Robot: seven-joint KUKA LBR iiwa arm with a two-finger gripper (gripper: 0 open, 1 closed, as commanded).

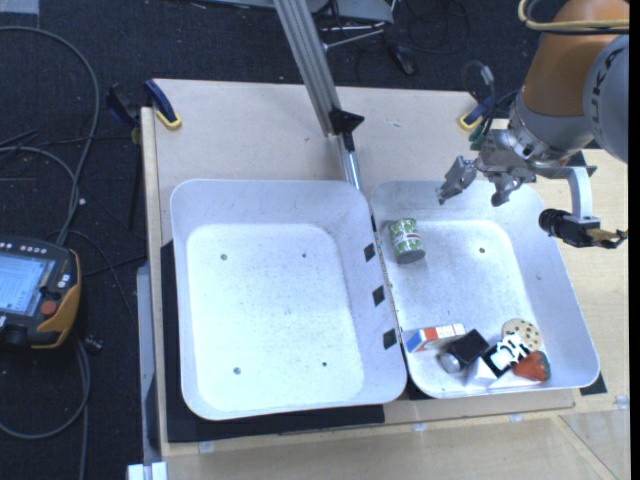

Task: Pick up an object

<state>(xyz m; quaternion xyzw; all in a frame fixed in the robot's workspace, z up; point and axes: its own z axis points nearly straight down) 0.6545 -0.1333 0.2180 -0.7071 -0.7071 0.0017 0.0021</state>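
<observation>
Pincer [478,184] spread, gripping nothing, hovering over right shallow white bin [560,298] far edge. Green-labelled small can [406,240] lying nearby in bin. Grasp not begun; descent, closing, lift all remain.

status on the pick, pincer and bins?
Pincer open, above right bin's far edge, holding nothing. Green can lies near the divider. Small items clustered at near corner. Nothing blocking the can.

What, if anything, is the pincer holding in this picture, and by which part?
Nothing. The pincer hangs open above the far edge of the right bin, with nothing between its fingers; the green can lies apart from it.
</observation>
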